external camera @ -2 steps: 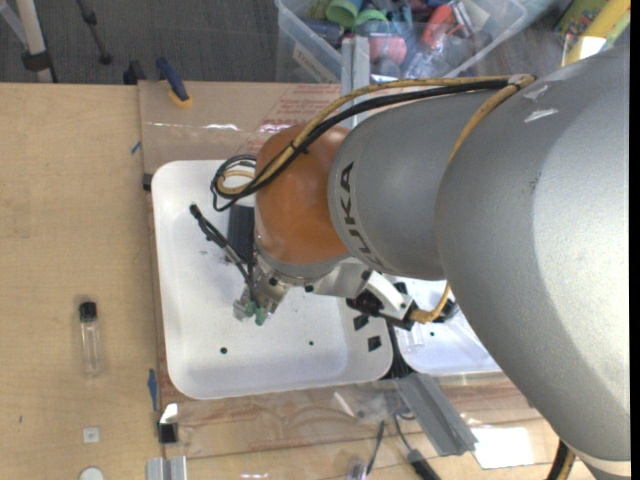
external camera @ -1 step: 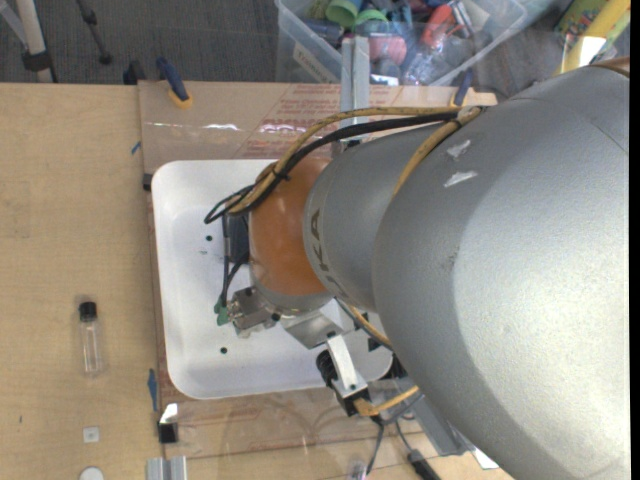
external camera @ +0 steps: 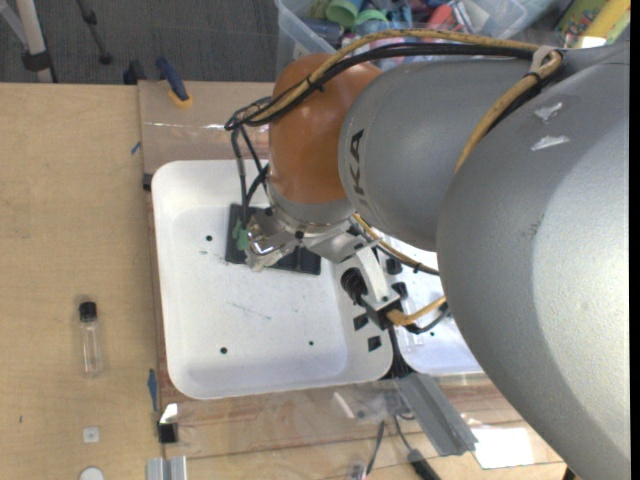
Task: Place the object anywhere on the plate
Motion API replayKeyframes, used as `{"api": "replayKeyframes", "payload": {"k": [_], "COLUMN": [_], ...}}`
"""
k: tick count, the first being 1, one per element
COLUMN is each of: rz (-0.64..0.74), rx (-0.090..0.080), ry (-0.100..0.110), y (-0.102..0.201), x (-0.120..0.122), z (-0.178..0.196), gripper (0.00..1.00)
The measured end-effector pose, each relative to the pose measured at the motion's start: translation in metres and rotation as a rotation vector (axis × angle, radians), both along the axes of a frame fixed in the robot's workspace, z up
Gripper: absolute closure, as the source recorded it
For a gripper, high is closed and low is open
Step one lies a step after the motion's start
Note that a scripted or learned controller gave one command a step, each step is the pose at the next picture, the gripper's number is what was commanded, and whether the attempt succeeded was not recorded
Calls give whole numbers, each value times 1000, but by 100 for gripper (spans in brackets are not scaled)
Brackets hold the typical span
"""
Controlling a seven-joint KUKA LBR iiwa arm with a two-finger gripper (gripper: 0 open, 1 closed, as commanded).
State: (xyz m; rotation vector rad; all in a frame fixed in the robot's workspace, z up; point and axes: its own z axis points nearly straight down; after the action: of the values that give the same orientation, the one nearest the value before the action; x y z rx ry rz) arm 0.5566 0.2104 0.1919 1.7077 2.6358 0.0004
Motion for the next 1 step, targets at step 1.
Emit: {"api": "replayKeyframes", "payload": {"k": [1], "rz": [-13], "rx": [0], "ry": [3], "y": [-3], "x": [-71], "z": [-39], "gripper": [100]}}
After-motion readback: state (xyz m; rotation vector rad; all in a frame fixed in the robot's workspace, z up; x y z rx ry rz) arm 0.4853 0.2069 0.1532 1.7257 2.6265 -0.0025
